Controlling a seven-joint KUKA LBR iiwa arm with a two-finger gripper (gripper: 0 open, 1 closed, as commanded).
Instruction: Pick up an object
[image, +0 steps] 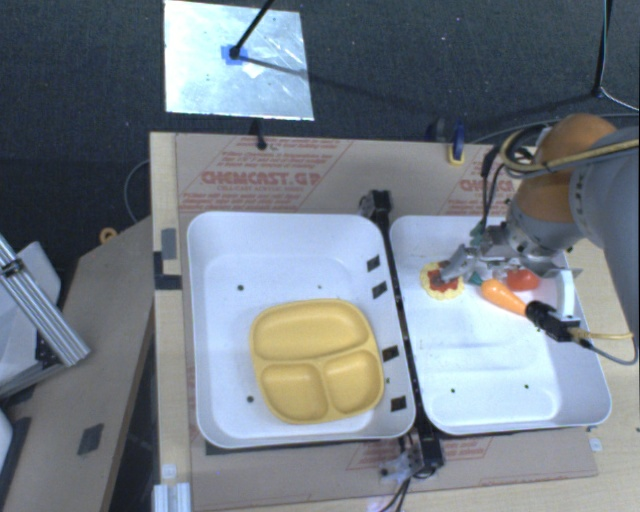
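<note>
My gripper (458, 267) reaches in from the right and hangs low over the far part of the right bin (500, 400). Right at its tip lies a small yellow and red toy (440, 284), partly covered by the gripper. An orange carrot-like piece (502, 295) lies just to the right of the toy, under the wrist. A red piece (523, 279) sits behind the carrot, partly hidden by the arm.
The left bin (230, 260) holds a yellow divided plate (316, 358) in its near half. A black divider (392, 300) runs between the two bins. The arm's grey body with its orange band (560, 170) looms over the right bin's far right corner.
</note>
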